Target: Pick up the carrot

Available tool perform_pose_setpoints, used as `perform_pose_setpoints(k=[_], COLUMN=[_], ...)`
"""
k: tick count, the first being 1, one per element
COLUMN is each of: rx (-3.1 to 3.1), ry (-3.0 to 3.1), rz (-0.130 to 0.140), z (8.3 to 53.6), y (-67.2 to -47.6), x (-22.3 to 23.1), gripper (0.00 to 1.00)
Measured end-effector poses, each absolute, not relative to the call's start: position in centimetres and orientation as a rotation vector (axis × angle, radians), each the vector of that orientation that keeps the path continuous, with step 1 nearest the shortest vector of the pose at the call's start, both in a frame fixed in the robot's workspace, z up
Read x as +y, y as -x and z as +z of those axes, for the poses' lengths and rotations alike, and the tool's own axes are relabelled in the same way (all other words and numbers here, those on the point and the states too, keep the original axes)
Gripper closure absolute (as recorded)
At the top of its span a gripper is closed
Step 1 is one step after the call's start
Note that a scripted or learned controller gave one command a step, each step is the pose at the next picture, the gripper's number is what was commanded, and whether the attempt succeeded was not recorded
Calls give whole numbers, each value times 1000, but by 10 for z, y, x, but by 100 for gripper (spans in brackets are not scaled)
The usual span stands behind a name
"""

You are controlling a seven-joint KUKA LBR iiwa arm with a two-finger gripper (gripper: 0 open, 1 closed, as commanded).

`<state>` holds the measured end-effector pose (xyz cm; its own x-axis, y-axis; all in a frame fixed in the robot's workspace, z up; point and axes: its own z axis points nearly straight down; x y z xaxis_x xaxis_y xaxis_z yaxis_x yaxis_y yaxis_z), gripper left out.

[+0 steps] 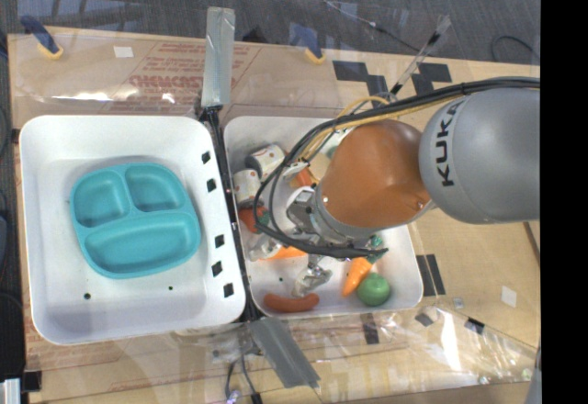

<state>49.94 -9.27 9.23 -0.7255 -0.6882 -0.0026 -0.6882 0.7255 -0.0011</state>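
my gripper point(312, 277) low in right bin point(404, 287), just left of carrot point(356, 274). carrot lies near front wall, touching green ball point(374, 290). jaw opening: cannot tell, wrist hides it. blue tray point(136, 218) in left bin point(55, 163).

carrot point(356, 275): orange | ball point(374, 290): green | sausage point(291, 303): red | tray point(136, 218): teal | bins point(55, 319): white

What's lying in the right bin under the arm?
Around the arm in the right bin: a carrot, a green ball, a sausage, another orange piece and white items. The bin's middle is covered.
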Motion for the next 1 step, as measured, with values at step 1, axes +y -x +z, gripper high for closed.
perform_pose_setpoints(k=[1], rx=[2911], ry=[1169], rz=[0], z=[102], y=[-501], x=[-91], gripper=[100])
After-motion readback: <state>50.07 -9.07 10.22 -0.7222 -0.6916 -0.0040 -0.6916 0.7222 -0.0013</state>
